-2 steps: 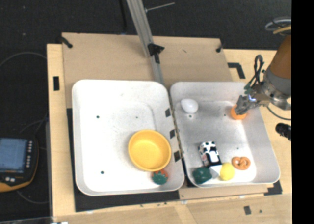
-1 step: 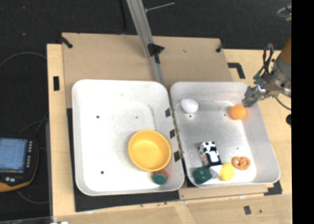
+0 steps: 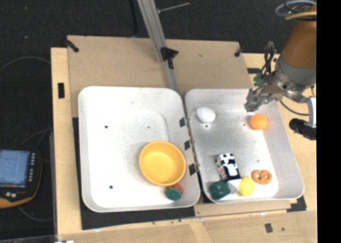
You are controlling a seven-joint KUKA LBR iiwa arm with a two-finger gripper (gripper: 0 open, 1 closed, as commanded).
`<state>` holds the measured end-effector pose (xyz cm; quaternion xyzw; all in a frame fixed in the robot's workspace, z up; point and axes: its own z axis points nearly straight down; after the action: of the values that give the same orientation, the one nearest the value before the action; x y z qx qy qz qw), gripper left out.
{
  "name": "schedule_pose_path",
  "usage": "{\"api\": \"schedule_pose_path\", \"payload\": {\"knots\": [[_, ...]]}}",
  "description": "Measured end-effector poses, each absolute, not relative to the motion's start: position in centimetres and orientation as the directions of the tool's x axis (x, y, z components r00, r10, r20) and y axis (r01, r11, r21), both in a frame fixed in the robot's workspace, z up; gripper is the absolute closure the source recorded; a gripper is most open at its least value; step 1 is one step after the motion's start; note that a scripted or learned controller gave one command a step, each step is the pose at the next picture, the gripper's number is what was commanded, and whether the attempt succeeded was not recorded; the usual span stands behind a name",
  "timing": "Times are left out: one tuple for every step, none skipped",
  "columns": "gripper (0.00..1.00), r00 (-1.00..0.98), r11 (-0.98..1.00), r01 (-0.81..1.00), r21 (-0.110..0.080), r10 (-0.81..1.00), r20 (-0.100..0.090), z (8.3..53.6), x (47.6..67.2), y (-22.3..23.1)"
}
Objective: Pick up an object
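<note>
Nearest the camera: a green toy [image 3: 173, 193] sits at the front edge of the left bin [image 3: 106, 108], touching the yellow bowl [image 3: 162, 162] just behind it. Front of the right bin [image 3: 277, 151]: dark green piece [image 3: 218, 189], yellow ball [image 3: 246, 186], pretzel-shaped toy [image 3: 261, 176], black-and-white block [image 3: 227, 165], all clustered close. Further back, a white egg-like object [image 3: 205, 114] lies alone near the divider. Orange ball [image 3: 259, 121] is at the right bin's back right, clear of everything else, so probably the easiest target. Gripper [image 3: 254, 100] hangs just behind and slightly left of it in view, apparently above the bin floor. Can't tell its opening; nothing visibly held. Judgement: the move needs a short shift toward the camera and slightly right, then straight down. The ball is round, so no axis to align.
</note>
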<state>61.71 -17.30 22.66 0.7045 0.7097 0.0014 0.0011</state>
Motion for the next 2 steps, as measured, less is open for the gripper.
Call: {"api": "schedule_pose_path", "payload": {"knots": [[1.00, -0.007, 0.007, 1.000, 0.003, 1.000, 0.000, 22.6, 63.3, -12.6], [1.00, -0.008, 0.008, 1.000, 0.003, 1.000, 0.002, 23.5, 64.3, -6.5]]}}
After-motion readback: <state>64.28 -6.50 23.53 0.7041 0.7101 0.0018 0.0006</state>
